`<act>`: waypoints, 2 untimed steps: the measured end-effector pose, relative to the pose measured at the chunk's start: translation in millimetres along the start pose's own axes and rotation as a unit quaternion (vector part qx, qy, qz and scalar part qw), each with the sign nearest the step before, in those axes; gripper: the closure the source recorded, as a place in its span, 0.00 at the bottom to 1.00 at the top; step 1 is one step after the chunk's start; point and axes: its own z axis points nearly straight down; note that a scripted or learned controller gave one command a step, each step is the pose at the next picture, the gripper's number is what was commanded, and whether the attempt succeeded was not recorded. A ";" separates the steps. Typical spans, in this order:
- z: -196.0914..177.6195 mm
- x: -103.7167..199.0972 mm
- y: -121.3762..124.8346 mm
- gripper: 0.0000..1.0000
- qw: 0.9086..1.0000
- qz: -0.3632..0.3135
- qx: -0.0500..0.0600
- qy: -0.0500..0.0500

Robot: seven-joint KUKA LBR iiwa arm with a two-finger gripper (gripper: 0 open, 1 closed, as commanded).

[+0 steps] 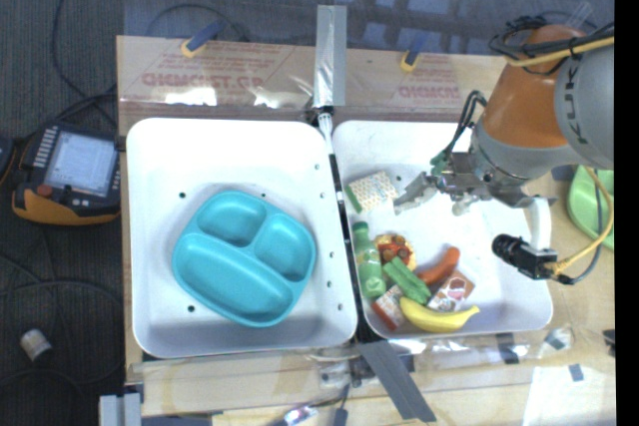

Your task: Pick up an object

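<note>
Several small objects lie in the right bin [519,314], and we take these as the things to be picked: a pale speckled block [371,189] just to the left of the claw [431,195], and below the claw a tight heap holding a banana [439,316], a reddish sausage-like piece [440,264], green pieces [399,274] and a small printed packet [454,289]. None of them sits between the fingers; the heap lies apart from the claw, lower in the bin, and the block is near its tip but we cannot tell whether they touch.

We see the claw hanging over the upper middle of the right bin, pointing left, its two grey fingers [414,196] spread with a clear gap and nothing in it. Behind it, to the right, rises the grey arm with its orange band [524,105], and a black cable fitting [519,252] hangs below and right of the claw, above the bin's right wall.

Further left, past the divider, the left bin [160,155] holds a teal divided plate [246,254]. Well left of that, on the carpet, rests a handheld pendant with a screen [70,173]. A green thing [589,195] shows at the right of the arm.
</note>
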 end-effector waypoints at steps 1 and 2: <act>87.0 12.0 -16.9 0.00 0.999 -0.040 0.000 0.000; 87.1 12.0 -17.0 0.00 0.999 -0.040 0.000 0.000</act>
